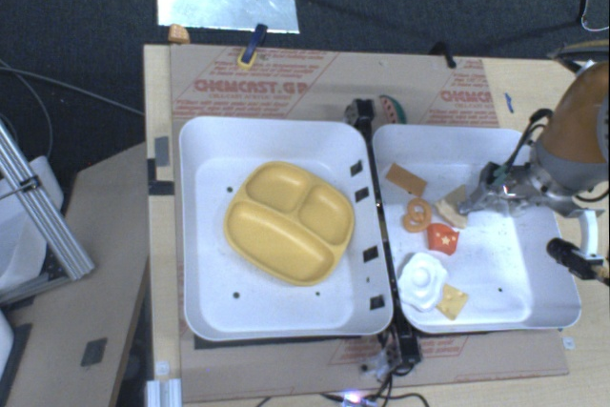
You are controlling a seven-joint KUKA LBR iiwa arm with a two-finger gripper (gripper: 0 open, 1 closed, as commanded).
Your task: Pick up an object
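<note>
My claw [474, 196] hangs low in the right bin [534, 300], touching a tan block [452, 207]; whether it is spread or pinching I cannot tell. A red piece [442, 238] lies just beside.
</note>
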